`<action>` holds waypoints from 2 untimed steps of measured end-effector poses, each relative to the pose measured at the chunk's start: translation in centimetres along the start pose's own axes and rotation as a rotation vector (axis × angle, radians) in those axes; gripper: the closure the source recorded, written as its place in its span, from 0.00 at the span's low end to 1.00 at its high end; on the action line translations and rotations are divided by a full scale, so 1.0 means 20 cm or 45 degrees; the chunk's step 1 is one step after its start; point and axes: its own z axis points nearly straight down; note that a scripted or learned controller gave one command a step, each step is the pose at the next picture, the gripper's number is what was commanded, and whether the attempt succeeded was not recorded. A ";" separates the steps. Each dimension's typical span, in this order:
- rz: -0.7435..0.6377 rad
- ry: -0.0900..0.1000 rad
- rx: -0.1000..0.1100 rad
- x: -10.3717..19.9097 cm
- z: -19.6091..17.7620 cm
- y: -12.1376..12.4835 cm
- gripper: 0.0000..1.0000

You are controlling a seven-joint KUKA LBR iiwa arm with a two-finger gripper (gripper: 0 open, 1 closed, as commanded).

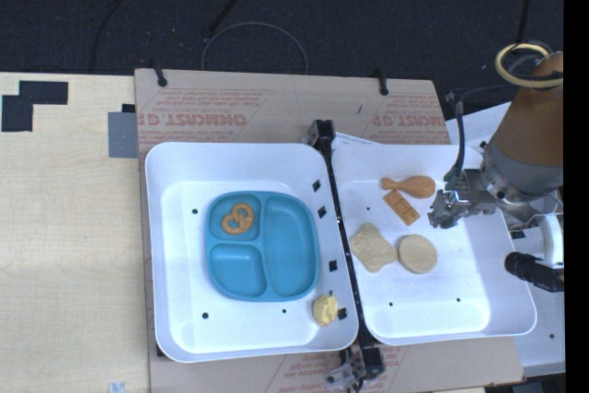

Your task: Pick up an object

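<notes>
In the right bin (460,313) lie an orange drumstick-shaped piece (411,186), a small orange stick (401,207), a pale bread-like slab (371,248) and a round tan cookie (417,253). My gripper (445,209) hangs low over the right bin, just right of the orange stick and above the cookie. Nothing shows between its fingers. A pretzel (238,218) rests in the upper left compartment of the blue tray (285,253) in the left bin. A yellow lump (325,308) sits at the left bin's lower right corner.
The divider (333,225) between the two bins runs down the middle. The left bin's white rim (161,244) borders the wooden bench. The arm's orange band (538,120) and grey wrist stand over the right bin's right edge.
</notes>
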 end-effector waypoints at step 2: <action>-0.004 0.003 0.005 0.23 -0.14 0.00 1.00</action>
